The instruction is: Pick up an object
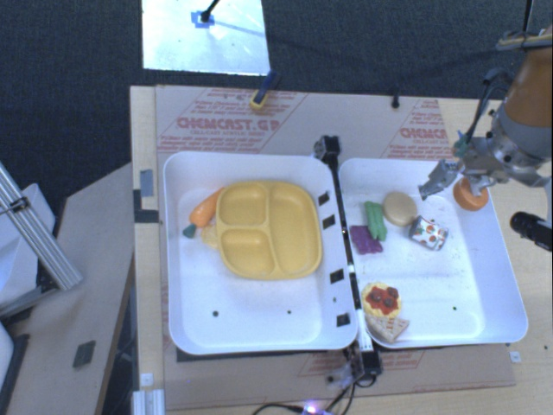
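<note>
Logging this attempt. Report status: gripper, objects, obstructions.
Gripper above right bin's far edge, nothing between its fingers. Tan disc nearest, green piece beside it. Orange object partly under the wrist.

Arm [529,102] cut off by right edge; orange object [471,197] partly hidden behind gripper [449,178]; carrot [204,208] half under yellow tray [263,229]; small can [428,233] label too small to read.

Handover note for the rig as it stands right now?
Claw: over the right bin's upper right, nothing seen between its fingers.
Right bin: tan round piece, green piece, purple piece, small can, pizza slice, orange piece.
Left bin: yellow tray, carrot.
Done: no pick yet.
Left: grasp and lift one object.
</note>
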`<action>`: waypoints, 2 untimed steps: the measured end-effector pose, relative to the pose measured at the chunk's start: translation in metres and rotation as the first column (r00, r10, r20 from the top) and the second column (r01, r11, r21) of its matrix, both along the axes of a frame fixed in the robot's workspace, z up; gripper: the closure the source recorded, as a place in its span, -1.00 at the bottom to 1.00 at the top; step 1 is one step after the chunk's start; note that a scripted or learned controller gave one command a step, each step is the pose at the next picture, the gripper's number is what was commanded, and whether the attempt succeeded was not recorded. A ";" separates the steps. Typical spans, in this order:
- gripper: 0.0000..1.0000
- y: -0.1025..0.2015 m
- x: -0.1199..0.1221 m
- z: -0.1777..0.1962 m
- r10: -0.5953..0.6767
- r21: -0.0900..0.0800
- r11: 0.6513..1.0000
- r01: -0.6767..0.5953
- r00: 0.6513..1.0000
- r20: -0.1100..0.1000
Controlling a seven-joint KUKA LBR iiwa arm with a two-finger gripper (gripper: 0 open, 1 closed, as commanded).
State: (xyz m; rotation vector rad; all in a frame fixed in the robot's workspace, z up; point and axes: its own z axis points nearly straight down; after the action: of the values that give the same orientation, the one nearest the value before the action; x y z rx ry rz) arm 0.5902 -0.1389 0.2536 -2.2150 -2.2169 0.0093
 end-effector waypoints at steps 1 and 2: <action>-1.00 0.000 0.002 0.006 0.002 -0.002 1.000 -0.002 1.000 0.011; -1.00 -0.006 0.005 -0.053 0.000 -0.001 1.000 0.000 1.000 0.007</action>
State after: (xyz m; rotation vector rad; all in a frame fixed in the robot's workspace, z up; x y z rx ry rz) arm 0.5954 -0.1450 0.2001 -2.2186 -2.2213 0.0025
